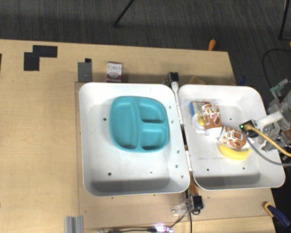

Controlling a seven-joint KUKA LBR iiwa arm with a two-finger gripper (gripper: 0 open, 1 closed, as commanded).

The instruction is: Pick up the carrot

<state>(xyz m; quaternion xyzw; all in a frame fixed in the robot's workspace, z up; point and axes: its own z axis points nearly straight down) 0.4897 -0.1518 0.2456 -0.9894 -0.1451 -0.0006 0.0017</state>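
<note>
Carrot: I can't pick it out with any certainty. Nothing orange lies open in the right bin (214, 171), so it may be tucked under the clutter there. A small orange object (212, 44) sits past the bench's far edge, too small to name.
Right bin clutter: two brown-and-white patterned packs, one (211, 115) near the far-left corner and the other (233, 137) at the middle, resting on a banana (234, 153). A small yellow-and-blue item (199, 121) sits just beside the first pack.
Gripper: the gripper (280, 125) sits over the right bin's right rim, with a yellow cable looping off it. I cannot tell whether it is open or closed, and nothing is visibly held.
Left bin: the left bin (87, 130) holds a teal divided plate (138, 124) at its centre, well apart from the action.
Risk: with the carrot unlocated, a descent into the pile would likely close on a pack or the banana. The packs overlap, so a nudge could bury the carrot further.
Rim risk: starting this near the right rim, a low sweep could clip the bin wall.
</note>
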